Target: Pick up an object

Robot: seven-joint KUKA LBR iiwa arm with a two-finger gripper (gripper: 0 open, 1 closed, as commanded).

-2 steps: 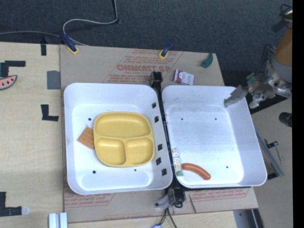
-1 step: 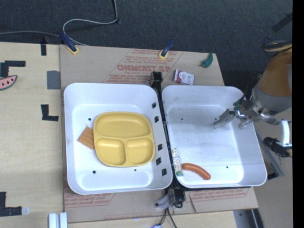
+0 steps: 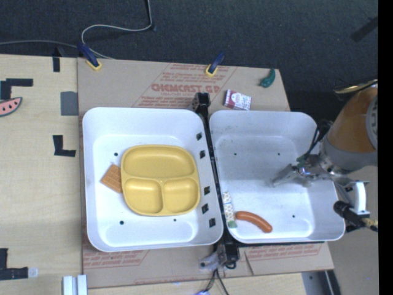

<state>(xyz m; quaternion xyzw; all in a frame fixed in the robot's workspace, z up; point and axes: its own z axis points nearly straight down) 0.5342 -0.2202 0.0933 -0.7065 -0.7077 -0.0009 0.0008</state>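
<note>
A pale wooden surface (image 3: 37,183) under a sheet of printed cardboard (image 3: 178,88) carries two shallow white bins side by side, with dark carpet behind.

The pincer (image 3: 284,177) hangs low in the right bin (image 3: 258,128), near its middle, reaching in from the grey and orange arm (image 3: 353,137); whether it is spread or pressed together I cannot tell, and nothing shows in its grip. Nearest to it, well toward the front wall of the same bin, lies the orange sausage-shaped toy (image 3: 253,220), the likeliest thing to pick. It is a short, slightly bent rod, reddish orange and smooth, lying flat. It looks light and probably rubbery or plastic, so a firm pinch should not harm it, but the rounded skin may roll or slip; taking it across the narrow width at its middle seems best. A small patterned strip (image 3: 228,209) lies just beside its left end, against the bin wall.

Farther out, the left bin (image 3: 98,128) holds a yellow divided plate (image 3: 161,179), stiff and broad, awkward to pinch except at its rim, with a thin tan wafer piece (image 3: 112,178) tucked partly beneath its left edge.
</note>
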